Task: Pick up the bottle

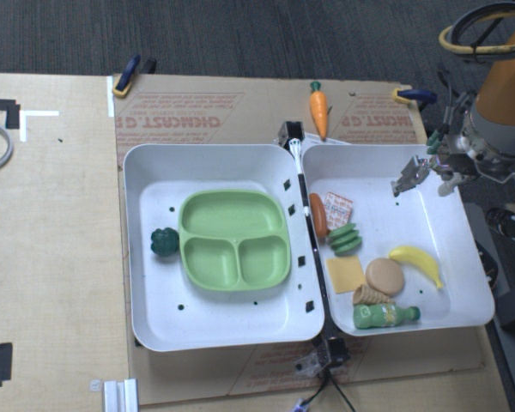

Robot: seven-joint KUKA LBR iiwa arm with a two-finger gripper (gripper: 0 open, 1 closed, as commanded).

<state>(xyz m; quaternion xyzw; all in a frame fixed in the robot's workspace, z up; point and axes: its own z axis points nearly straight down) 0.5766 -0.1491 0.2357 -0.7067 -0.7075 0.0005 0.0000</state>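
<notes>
Above the right white plastic bin's [463, 230] far edge, the fingers [409, 177] appear slightly parted, nothing held; the small green plastic bottle [386, 316] lies well apart.

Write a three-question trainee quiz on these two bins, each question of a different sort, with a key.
1. True or false: the green bottle stands upright in the left bin.
2. Multiple choice: what lies in the left bin beside the green divided tray?
A. banana
B. broccoli
C. carrot
3. Fill in: the carrot lies outside both bins, on the ____.

Key
1. False. The bottle lies on its side near the front edge of the right bin, far from the hand, which hovers over the bin's far right part.
2. B. The broccoli sits to the tray's left; the banana is in the right bin.
3. Cardboard.
</notes>
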